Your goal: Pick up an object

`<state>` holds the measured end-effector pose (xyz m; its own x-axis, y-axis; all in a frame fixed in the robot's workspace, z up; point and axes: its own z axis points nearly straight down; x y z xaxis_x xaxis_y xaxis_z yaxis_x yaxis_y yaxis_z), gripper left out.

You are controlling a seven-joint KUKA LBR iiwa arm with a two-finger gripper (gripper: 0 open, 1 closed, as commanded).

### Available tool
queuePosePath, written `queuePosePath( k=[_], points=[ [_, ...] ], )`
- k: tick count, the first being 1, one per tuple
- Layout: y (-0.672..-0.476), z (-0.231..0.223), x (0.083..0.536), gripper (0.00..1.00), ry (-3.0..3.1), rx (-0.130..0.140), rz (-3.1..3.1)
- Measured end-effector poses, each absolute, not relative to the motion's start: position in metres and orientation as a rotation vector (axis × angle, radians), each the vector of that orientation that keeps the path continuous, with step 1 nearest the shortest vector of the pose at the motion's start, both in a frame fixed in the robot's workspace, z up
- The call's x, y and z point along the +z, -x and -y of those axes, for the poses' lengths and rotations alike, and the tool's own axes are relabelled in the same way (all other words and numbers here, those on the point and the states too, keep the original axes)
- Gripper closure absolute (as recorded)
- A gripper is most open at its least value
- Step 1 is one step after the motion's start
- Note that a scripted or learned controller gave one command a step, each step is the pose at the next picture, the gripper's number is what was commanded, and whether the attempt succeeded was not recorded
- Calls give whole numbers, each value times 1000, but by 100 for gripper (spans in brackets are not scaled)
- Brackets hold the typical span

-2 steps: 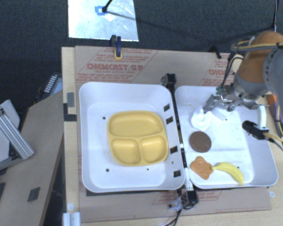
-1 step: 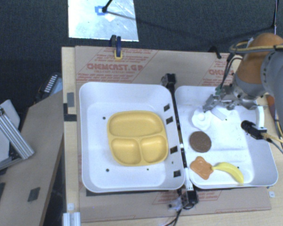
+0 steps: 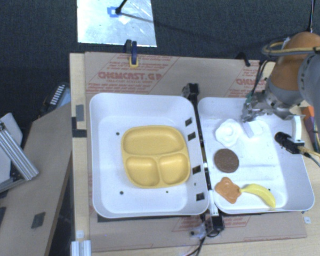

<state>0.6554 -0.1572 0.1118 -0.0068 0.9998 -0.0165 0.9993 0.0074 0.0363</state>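
Note:
In the right bin (image 3: 296,188) lie a white lumpy object (image 3: 227,133), a round brown disc (image 3: 226,160), an orange piece (image 3: 228,190) and a yellow banana (image 3: 260,194). My gripper (image 3: 249,119) hangs over the back of this bin, just right of and above the white object. Nothing shows between its fingers. A yellow divided plate (image 3: 153,156) rests in the left bin (image 3: 104,143).
A black divider strip (image 3: 197,143) runs between the two bins. Brown cardboard (image 3: 149,73) lies under them, with a yellow clamp (image 3: 133,55) at the back. A metal frame (image 3: 10,148) stands at the far left.

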Motion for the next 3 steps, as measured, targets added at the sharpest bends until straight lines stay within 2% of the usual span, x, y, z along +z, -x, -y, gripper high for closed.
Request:
queuePosePath(
  k=[1, 2, 3],
  points=[
    [-660, 156, 157, 100, -2212, 6, -2223],
    [-662, 156, 212, 100, -2210, 7, -2222],
    [-648, 114, 218, 100, -2212, 3, -2229]
  ],
)
